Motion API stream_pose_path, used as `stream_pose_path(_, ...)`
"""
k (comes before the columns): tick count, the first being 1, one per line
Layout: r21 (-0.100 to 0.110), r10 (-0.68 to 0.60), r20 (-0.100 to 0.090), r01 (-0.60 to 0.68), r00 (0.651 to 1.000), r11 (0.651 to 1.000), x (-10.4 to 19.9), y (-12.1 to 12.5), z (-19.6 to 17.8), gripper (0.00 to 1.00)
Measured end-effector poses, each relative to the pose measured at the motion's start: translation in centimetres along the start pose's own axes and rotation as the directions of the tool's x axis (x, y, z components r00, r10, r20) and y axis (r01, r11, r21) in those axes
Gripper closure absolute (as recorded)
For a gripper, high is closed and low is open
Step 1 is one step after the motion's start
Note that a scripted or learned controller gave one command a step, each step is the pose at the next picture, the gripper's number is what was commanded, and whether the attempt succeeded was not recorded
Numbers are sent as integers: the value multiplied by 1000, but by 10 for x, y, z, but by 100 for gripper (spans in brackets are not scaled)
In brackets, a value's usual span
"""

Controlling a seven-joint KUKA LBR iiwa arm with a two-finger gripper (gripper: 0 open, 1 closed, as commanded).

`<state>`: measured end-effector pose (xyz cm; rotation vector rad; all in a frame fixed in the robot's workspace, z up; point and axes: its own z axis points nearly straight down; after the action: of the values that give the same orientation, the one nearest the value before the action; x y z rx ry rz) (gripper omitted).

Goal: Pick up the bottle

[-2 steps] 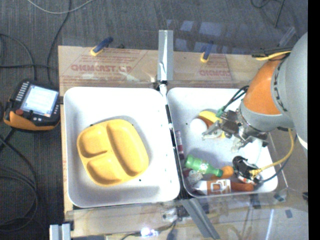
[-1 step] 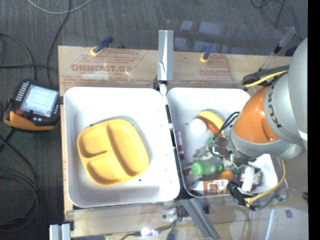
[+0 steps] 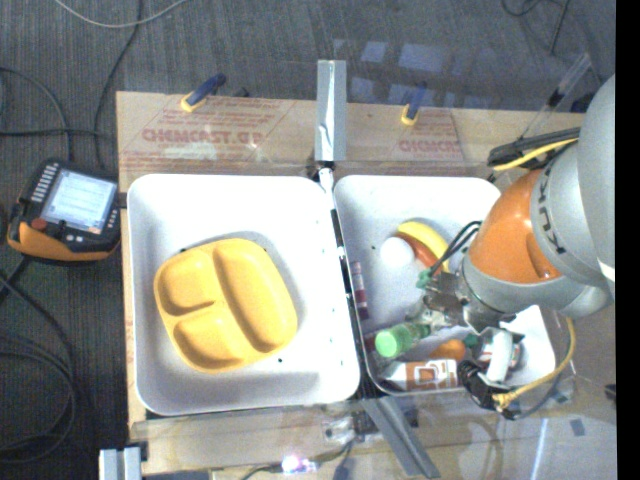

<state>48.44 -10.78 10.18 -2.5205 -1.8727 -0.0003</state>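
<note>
The bottle [image 3: 402, 339] with its green cap lies on its side near the right bin's [image 3: 352, 268] front wall. The gripper [image 3: 440, 313] hovers just beside it; this looks like the approach, so next comes lowering squarely over it.

- A single fixed camera hangs above the bench, looking down at a slight slant.
- It stands far enough off to take in both shallow white plastic bins, the left one [image 3: 140, 298] and the right one [image 3: 375, 198], plus the brown board [image 3: 250, 138] beneath them.
- Dark grey carpet [image 3: 300, 18] fills the top of the frame.
- The grey and orange arm [image 3: 530, 238] enters from the right edge.
</note>
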Motion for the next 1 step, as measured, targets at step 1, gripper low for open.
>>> stream_pose_path(1,2,196,7,-196,981,981,6,40,-51,100)
